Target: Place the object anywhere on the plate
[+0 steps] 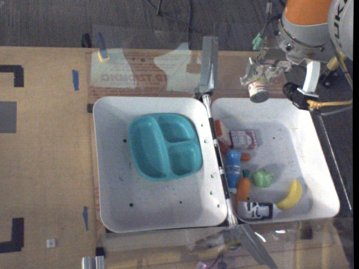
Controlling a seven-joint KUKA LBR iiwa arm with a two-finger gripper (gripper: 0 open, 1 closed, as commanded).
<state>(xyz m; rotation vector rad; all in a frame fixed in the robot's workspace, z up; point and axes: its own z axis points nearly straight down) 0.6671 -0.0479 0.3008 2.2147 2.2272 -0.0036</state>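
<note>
Left bin: holding teal divided plate, lying bare. Right bin: holding leftover toys. Gripper: hovering above the right bin's far rim, pinching a small can. Risk: can is hanging low in the fingertips, possibly slipping during the crossing.

A grey robot arm with an orange band enters from the upper right corner. Its wrist angles down and to the left, ending in a two-finger hand. A small cylindrical can, white with a red label, sits clamped between the fingers.
</note>
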